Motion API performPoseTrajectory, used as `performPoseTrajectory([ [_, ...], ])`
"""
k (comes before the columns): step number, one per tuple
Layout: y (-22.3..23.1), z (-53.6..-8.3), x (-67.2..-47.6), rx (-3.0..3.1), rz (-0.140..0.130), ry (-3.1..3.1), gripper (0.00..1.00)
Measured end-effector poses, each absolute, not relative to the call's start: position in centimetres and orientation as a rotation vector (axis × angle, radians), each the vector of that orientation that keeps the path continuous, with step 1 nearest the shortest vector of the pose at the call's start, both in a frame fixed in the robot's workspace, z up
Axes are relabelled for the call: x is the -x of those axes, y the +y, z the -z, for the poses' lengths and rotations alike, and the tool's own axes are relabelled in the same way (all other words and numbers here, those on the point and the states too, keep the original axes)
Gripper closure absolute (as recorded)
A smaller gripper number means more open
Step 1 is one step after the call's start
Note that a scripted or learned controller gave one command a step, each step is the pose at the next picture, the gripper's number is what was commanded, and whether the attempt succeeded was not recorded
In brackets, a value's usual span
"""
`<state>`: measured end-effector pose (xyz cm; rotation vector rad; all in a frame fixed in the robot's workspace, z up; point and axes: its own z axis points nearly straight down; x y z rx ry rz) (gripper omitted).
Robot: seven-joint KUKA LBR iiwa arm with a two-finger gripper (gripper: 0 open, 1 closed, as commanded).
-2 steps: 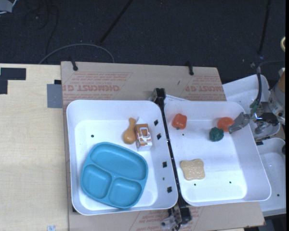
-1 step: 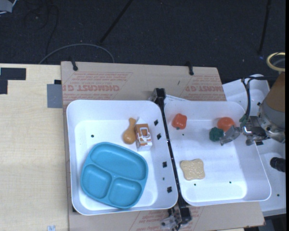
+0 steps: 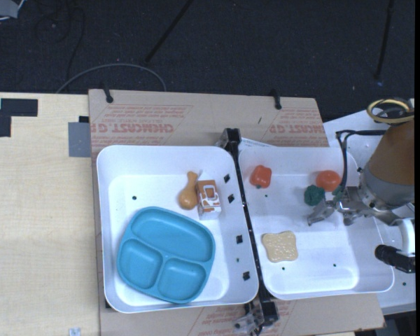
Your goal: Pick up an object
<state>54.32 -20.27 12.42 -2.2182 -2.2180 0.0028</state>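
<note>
From my remote station I see the arm reaching in from the right, over the right bin. The tool is low above the right part of this bin, and it points to the left. I see two thin metal fingers there, but they are small and a little blurred, so I cannot tell if they are wide or narrow. I see nothing between them.

In the right bin there are four things. A green object lies just beside the tool, at its upper left; I cannot tell if they touch. An orange-red object lies near the green one, a little further back and to the right. A second orange-red object is near the back left corner of this bin, well apart from the tool. A flat beige piece that looks like toast lies near the left wall, toward the front.

In the left bin a blue plate with three compartments takes the front part. Behind it there is a tan object shaped like a drumstick, and just beside it on the right a small box with white and brown colours.

Both bins stand on a sheet of cardboard on the worktop.
</note>
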Motion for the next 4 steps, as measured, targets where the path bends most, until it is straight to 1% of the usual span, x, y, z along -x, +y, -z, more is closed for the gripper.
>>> performPoseTrajectory([
  [1, -20.2, -8.6, -54.3, 2.219, -0.003, -2.217, 0.00],
  [2, -20.3, -9.8, -54.4, 2.224, -0.001, -2.216, 1.00],
  [3, -20.4, -14.6, -55.3, 2.221, 0.001, -2.224, 1.00],
  [4, -20.2, -20.5, -56.0, 2.220, 0.001, -2.225, 1.00],
])
